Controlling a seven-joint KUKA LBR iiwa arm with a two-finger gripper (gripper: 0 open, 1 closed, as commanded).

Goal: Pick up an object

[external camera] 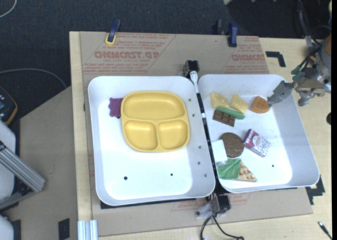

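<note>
Grey fingers of the gripper (277, 95) are being held at the right bin's (295, 144) upper right edge, their spacing impossible to judge, while the nearest object, an orange piece (259, 105), is being left lying just beside them, down-left, touching nothing gripped.
</note>
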